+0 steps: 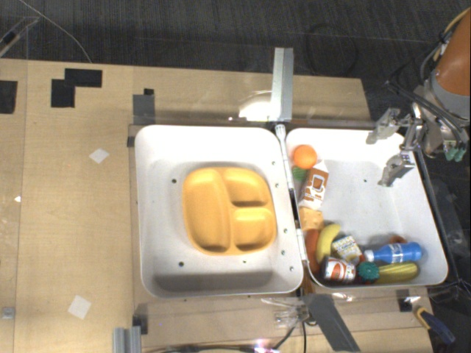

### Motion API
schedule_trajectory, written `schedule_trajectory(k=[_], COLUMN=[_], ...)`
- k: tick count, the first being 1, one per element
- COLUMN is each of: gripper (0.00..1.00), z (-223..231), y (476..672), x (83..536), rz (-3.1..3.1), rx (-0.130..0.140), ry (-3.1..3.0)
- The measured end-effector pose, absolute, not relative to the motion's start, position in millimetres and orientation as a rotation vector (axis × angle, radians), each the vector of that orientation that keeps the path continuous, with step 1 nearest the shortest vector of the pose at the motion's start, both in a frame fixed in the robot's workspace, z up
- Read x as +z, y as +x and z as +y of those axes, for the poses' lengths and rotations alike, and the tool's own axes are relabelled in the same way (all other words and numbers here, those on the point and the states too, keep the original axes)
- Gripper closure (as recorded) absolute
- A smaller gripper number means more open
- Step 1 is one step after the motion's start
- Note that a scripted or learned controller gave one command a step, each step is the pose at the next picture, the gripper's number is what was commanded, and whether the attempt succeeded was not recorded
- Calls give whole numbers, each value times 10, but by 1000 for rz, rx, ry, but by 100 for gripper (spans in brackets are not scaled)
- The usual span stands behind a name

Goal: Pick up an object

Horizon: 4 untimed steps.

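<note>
Several small objects lie in the right bin point(368, 197). An orange ball point(304, 155) and a brown-and-white carton point(315, 186) sit along its left wall. A banana point(328, 239), a red-labelled can point(339, 270) and a blue bottle point(394, 254) crowd its near edge. My gripper point(391, 150) hangs over the bin's far right part, well away from all of them. Its fingers point(396, 169) are spread open, and only the bare bin floor shows between them.
The left bin point(158, 197) holds a yellow divided tray point(227, 208). A metal post point(282, 87) rises behind the wall shared by the two bins. Bare white floor spans the middle and far right of the right bin.
</note>
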<state>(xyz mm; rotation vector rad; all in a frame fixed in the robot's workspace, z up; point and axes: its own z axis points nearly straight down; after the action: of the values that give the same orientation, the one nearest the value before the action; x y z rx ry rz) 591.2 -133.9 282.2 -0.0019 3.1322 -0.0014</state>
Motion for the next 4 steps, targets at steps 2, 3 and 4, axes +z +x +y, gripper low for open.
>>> schedule_trajectory(k=[2,3,4], gripper=[0,0,0], z=[-1221,-1036,-1209], y=[6642,6531,6611], x=[1551,889,884], rz=[3037,3078,3042], rx=[4,-7,4], ry=[763,561,822])
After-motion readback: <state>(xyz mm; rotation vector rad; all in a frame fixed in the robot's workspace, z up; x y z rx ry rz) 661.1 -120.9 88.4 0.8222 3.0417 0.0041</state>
